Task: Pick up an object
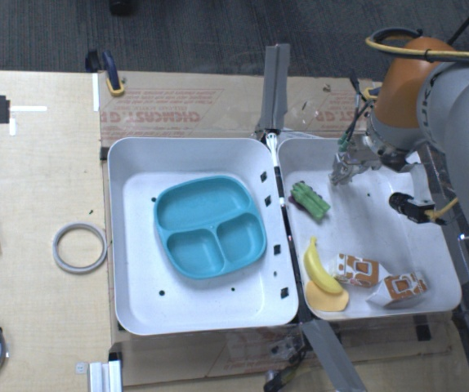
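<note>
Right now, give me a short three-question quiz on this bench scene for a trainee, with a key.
1. True or false: the blue divided plate lies in the same bin as the banana.
2. Multiple choice: the gripper hangs over which bin? A) the left bin B) the right bin C) neither
3. Fill in: the item in the right bin lying closest to the gripper is the ____ object.

Key
1. False; the plate is in the left bin, the banana in the right bin.
2. B
3. green
</note>
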`<state>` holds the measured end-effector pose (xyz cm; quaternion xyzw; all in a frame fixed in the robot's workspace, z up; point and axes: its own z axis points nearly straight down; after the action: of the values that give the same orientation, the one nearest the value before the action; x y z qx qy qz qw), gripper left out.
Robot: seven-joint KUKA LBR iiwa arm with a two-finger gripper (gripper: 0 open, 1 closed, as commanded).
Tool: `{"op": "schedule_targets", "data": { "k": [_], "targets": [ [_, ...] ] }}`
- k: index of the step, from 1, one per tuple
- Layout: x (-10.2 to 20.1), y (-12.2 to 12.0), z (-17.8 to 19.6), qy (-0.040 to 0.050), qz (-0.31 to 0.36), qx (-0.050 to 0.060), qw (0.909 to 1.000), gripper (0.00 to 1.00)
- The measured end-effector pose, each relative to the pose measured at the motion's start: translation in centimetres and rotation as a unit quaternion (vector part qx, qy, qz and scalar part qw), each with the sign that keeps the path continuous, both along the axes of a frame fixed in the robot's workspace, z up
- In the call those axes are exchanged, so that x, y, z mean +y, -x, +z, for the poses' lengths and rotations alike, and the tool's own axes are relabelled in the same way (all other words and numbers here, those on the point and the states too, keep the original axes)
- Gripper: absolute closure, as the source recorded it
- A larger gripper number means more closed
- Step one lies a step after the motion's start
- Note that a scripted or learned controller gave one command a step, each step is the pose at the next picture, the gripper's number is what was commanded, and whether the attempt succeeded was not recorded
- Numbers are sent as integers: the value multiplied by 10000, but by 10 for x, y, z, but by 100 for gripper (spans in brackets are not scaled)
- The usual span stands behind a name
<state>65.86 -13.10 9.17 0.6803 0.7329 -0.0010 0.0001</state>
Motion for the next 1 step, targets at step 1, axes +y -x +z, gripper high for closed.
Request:
{"op": "schedule_targets", "data": {
  "k": [1],
  "targets": [
    [0,0,0,1,1,-1,10000,0]
  ]
}}
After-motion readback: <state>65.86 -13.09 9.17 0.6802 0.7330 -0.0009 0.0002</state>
